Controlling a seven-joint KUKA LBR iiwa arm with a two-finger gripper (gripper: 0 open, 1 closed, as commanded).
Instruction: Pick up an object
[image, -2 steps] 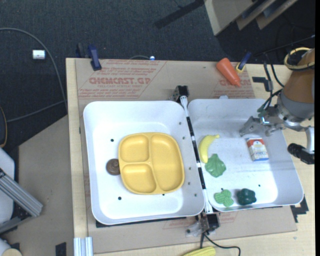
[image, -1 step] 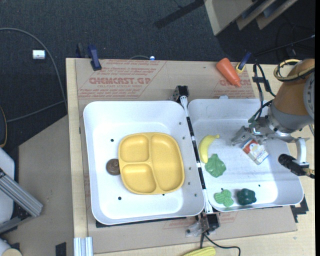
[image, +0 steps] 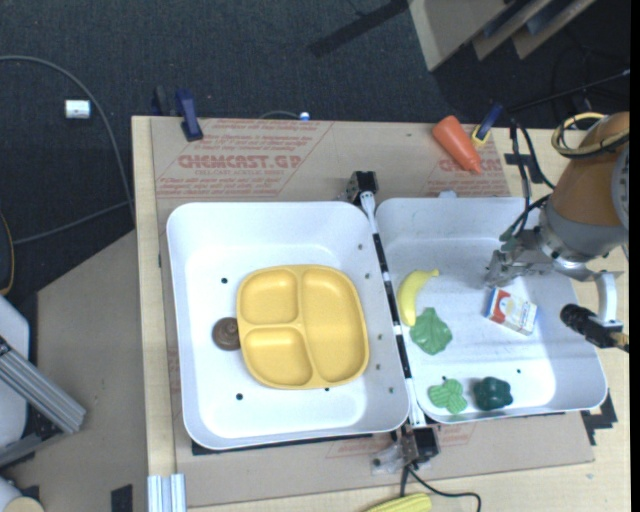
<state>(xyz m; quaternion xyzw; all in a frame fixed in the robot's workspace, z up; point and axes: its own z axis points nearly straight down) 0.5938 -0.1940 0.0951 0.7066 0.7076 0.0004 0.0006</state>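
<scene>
My claw (image: 510, 268) hovers by the right bin's (image: 470, 215) far edge, above the small carton (image: 511, 311); grip state unclear.

We see the left bin (image: 190, 300) holding a divided plate (image: 300, 327) at its middle, with a small disc (image: 226, 333) touching the plate's left edge. In the right bin (image: 570, 385), a banana (image: 414, 293) and a leafy piece (image: 431, 331) lie by the left wall, a small carton (image: 511, 311) sits near the middle, and two more pieces (image: 447, 395) (image: 491, 393) lie side by side at the front edge.

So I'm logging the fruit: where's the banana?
The banana lies in the right bin, by its left wall, just above the light green leafy toy.
</scene>
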